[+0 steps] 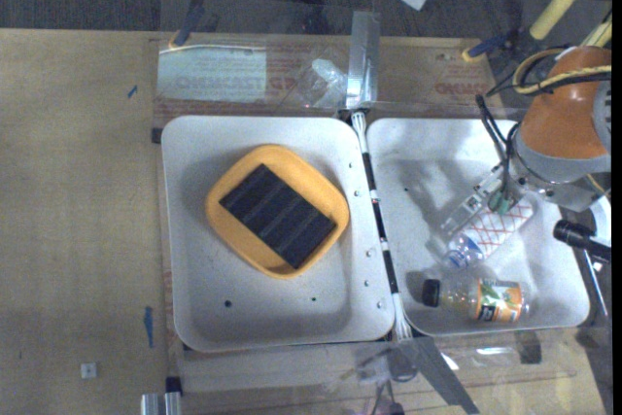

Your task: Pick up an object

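The gripper (498,194) is seen low over the right bin (408,151), at about 2 o'clock within it, under the arm (569,117) with its orange band; whether it is spread or pressed together cannot be told, as its tip is lost against what lies beneath. Directly under it a clear plastic bottle (481,233) with a red-patterned label and blue cap lies on its side, slanting toward 7 o'clock. It is judged light, thin-walled and easily dented, smooth and inclined to roll, so a hold across the middle of the body, square to its long axis, is advised. At 5 o'clock in the same bin, a 2nd bottle (478,299) with amber contents and a dark cap lies flat; it is judged heavier and firmer. In the left bin (185,209) a rounded yellow tray (277,209) with a dark ribbed panel is seen, rigid and too broad for an easy pinch.
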Robot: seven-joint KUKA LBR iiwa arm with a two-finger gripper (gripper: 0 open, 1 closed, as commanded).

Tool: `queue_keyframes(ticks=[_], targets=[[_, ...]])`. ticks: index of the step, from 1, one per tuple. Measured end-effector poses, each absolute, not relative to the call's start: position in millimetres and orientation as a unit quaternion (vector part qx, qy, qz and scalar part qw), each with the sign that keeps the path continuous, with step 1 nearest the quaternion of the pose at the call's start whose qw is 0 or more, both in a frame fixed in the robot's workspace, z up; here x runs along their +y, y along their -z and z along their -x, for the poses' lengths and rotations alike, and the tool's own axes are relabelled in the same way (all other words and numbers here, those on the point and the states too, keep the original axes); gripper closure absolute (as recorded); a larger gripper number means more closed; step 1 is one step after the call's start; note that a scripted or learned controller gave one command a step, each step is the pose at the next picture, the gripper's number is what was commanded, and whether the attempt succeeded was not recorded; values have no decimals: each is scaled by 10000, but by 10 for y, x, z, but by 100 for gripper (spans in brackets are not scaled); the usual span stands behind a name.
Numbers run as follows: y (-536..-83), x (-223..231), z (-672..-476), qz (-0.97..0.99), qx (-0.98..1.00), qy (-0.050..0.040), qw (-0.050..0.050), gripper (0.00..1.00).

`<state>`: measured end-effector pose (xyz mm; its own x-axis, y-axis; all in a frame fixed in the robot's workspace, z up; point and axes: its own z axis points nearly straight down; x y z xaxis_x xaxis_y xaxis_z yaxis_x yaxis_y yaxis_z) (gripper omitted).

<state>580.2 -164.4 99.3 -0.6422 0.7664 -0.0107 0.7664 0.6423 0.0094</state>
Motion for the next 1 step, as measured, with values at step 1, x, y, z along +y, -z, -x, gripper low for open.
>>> queue_keyframes(ticks=[1], targets=[[-1891,-1716,-5655,-1573,9875,-1,42,0]])
